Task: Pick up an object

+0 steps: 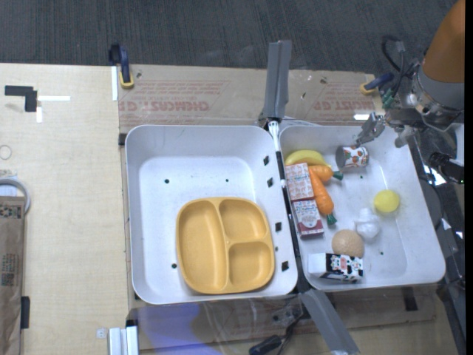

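1. In the right bin (414, 198), near its far edge, we see a small can (353, 156) lying on its side, grey with a red and white label.
2. Just to the right of the can and above it, the gripper (375, 126) hangs over the bin's far rim; we cannot tell how it is set, and nothing shows in its grasp.
3. The arm (447, 58), grey with an orange band, reaches in from the right edge.
4. Left of the can we find a yellow banana (304, 157), with two orange carrots (322, 187) just beside it, and a red and white box (303, 200) lying along the bin's left wall.
5. Nearer to us lie a yellow ball (386, 201), a white crumpled thing (366, 225), a brown bun (347, 242) and a small black and white carton (341, 266).
6. In the left bin (148, 198) we see a yellow plate (224, 245) with three compartments.
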Controlling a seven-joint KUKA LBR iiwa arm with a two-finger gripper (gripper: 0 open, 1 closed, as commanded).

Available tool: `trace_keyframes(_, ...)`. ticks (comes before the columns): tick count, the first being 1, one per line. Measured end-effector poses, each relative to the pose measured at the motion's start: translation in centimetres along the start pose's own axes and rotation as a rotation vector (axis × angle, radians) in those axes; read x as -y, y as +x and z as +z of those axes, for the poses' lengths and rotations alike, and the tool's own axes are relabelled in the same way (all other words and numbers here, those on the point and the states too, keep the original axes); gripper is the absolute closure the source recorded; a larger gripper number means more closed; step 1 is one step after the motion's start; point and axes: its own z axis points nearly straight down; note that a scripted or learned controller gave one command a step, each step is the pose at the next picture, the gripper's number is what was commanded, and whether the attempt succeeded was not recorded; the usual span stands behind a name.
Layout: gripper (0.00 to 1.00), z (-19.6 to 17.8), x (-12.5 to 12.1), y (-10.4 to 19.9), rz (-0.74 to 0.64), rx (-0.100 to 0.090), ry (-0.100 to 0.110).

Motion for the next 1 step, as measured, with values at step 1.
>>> trace_keyframes(1,0.00,6.90,-2.68,-0.03,-0.018,0.000,0.000)
